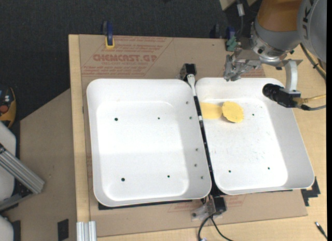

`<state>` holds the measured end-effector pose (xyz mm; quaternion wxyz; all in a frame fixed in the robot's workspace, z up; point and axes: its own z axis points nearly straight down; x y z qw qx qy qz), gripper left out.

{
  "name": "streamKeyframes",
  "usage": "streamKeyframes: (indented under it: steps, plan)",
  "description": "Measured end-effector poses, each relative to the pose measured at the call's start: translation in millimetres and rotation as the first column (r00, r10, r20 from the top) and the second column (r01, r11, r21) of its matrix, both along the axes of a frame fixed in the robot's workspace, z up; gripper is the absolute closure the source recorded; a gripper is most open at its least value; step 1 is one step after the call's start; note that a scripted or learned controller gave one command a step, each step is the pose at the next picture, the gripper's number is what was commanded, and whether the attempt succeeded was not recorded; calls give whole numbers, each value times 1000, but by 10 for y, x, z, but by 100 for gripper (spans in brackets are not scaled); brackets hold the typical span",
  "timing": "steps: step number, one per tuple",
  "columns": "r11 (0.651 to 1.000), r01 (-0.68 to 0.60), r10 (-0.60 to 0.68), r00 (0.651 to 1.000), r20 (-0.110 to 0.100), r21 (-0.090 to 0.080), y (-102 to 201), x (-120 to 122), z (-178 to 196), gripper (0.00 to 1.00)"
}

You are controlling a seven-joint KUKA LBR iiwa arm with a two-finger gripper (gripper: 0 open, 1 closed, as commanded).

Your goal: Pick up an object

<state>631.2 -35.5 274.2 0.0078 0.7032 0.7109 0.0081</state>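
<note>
Pincer (234,71): hangs over the far rim of the right bin (290,151); whether it is apart or together, cannot tell; nothing seen in it. Round yellow piece (233,112): on the bin floor, nearer the viewer than the pincer, apart from it. Flat yellow square (210,111): touching the round piece, left of it. Left bin (98,131): well to the pincer's left.

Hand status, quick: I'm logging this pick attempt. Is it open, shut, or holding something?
Hand: cannot be told; it is above the right bin's far rim, with nothing visibly held.
</note>
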Motion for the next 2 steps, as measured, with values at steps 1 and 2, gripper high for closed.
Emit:
streamKeyframes:
  steps: [1,2]
  plan:
    - [1000,3,-3,1000,-1,1,537,146,1689,100]
    - [1000,6,-6,1000,-29,0,1034,161,1032,100]
